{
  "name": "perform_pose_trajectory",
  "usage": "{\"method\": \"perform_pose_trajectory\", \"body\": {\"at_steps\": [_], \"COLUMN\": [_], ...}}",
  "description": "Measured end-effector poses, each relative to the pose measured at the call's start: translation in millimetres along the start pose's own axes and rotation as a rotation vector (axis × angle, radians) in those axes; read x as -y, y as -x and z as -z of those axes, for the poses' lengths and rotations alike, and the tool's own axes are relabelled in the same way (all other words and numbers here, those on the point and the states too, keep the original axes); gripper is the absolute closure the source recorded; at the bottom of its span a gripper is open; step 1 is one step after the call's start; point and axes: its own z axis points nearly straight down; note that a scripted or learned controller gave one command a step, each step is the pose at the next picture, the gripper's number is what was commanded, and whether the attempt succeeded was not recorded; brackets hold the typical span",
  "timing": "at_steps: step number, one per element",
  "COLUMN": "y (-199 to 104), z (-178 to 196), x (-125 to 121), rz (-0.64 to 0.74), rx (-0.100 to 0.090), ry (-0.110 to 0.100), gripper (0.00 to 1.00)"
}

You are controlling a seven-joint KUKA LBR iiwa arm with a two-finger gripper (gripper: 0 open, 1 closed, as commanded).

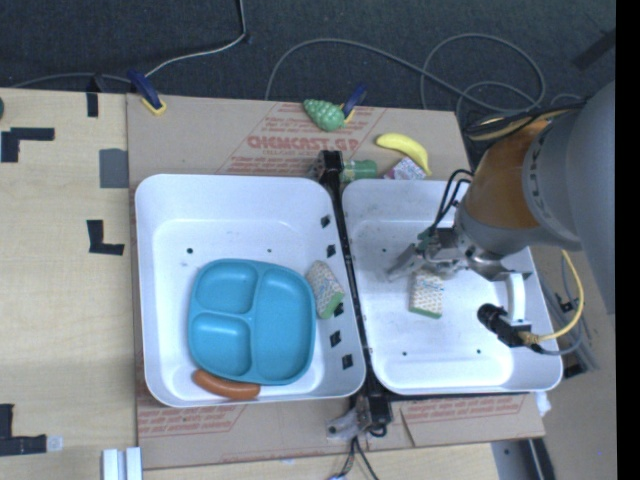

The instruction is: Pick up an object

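Sponge point(428, 294) lies just below spread tool point(425, 253) in right bin point(470, 368).

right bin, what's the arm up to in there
The KUKA arm reaches in from the right, its gripper low in the right bin, just above a small speckled sponge on the bin floor. Nothing shows between its fingers, so nothing is picked up yet. The left bin holds a blue divided plate, a toy hot dog and another sponge.
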Motion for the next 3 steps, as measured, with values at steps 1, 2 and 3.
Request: {"method": "perform_pose_trajectory", "body": {"at_steps": [1, 2, 3], "y": [-9, 2, 1], "z": [0, 0, 11], "x": [34, 82, 81], "rz": [-0.002, -0.001, 0.000], "rx": [0.002, 0.000, -0.005], "ry": [0.001, -0.003, -0.005], "gripper": [0.00, 0.00, 1.00]}}
